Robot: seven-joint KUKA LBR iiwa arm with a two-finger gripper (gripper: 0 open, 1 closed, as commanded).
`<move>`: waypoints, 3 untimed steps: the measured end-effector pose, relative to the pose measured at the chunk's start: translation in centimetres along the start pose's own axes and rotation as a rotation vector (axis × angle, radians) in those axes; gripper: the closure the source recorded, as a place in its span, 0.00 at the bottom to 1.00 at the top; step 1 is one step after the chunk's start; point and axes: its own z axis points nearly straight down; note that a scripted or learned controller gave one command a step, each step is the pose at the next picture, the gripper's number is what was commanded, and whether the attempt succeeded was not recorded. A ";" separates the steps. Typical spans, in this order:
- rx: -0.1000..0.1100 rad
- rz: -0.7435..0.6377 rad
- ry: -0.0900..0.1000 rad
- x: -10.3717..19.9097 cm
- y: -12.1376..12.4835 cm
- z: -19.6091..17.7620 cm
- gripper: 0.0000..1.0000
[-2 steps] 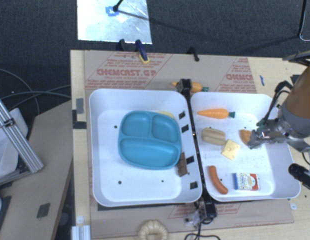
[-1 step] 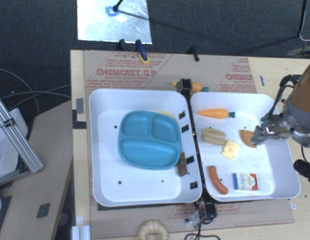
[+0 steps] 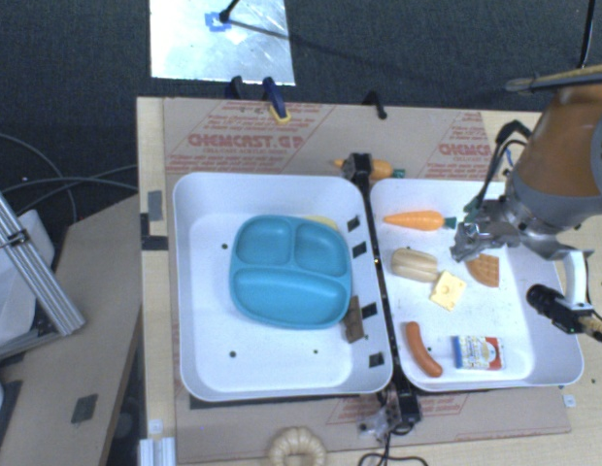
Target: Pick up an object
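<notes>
We find the right bin crowded around the cheese slice: bread roll left, carrot above, sausage and carton below. Open white floor lies right of it, beside the carton.

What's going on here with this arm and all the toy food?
A grey and orange robot arm reaches into the right bin, which holds toy food. Its gripper hangs low between a carrot and a brown wedge-shaped piece. A bread roll, cheese slice, sausage and small carton lie nearby. Nothing looks picked up yet. The left bin holds a blue divided plate.
</notes>
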 end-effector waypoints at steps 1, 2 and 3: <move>0.000 0.001 0.000 3.9 3.5 0.5 1.00; -0.002 0.000 0.001 8.8 6.8 -0.8 1.00; -0.001 0.000 0.002 13.9 9.4 -1.7 1.00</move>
